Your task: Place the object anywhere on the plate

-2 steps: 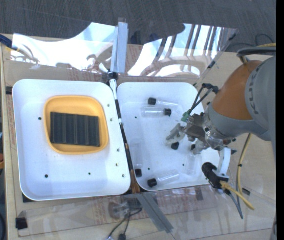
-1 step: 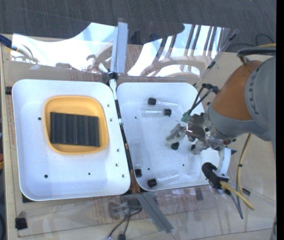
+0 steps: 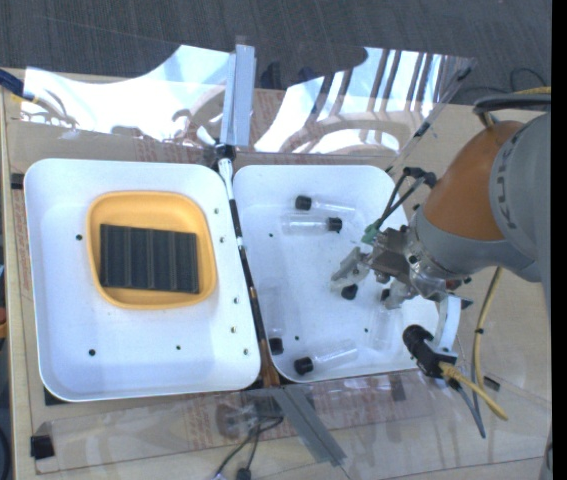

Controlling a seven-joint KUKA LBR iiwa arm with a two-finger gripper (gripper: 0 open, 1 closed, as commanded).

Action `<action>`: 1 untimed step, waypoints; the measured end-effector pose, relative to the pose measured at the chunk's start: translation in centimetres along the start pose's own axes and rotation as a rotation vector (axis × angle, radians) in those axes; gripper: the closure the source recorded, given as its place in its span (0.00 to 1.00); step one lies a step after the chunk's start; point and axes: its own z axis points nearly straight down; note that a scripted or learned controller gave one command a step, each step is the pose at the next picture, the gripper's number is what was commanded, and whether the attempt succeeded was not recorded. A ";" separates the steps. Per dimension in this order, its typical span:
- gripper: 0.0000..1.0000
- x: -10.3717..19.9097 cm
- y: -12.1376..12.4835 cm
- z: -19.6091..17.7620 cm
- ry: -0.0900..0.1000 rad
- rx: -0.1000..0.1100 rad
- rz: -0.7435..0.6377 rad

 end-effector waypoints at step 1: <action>0.00 0.0 0.0 0.0 0.000 0.000 0.000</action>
